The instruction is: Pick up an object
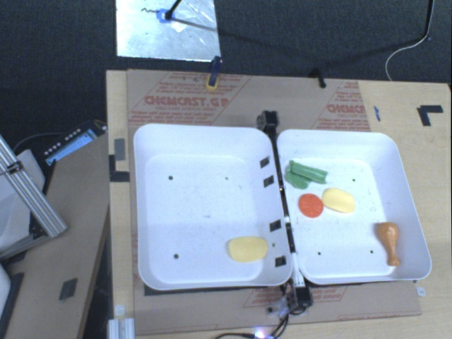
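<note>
The left bin point(162, 147) holds a pale yellow oval piece point(247, 248) near its front right corner. In the right bin point(395, 161) lie a green bean-like piece point(305, 173) at the back left, a red-orange round piece point(311, 205) beside a yellow lemon-like piece point(338, 200) in the middle, and a brown drumstick-shaped piece point(388, 241) near the right wall.
The two bins meet at a dark hinge strip with clips point(279, 203). A shiny metal sheet point(167, 18) lies beyond the bench at the back. A yellow clamp point(212, 82) sits on the cardboard behind the left bin. A metal frame point(28, 196) stands at left.
</note>
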Robot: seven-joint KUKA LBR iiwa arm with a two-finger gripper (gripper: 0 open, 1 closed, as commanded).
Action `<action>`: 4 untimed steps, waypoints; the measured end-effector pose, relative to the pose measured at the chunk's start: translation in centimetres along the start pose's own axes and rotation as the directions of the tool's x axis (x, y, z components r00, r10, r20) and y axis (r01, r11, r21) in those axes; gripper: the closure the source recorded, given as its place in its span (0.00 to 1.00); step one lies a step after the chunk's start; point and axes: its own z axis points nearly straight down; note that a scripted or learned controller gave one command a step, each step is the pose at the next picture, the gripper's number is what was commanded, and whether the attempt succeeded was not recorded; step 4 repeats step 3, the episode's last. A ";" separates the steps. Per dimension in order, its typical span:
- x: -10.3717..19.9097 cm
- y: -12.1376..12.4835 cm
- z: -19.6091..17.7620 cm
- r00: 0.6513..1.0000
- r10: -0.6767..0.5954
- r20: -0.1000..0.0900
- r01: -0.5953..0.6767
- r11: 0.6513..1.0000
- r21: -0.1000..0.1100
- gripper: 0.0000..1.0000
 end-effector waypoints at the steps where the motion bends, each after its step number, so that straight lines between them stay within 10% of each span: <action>1: 5.6 -1.5 17.4 1.000 -0.002 -0.007 0.002 1.000 0.019 1.00; 3: 5.2 -4.1 -0.7 1.000 0.001 0.002 -0.001 1.000 -0.012 1.00; 4: 5.2 -4.1 -0.7 1.000 0.001 0.002 -0.001 1.000 -0.012 1.00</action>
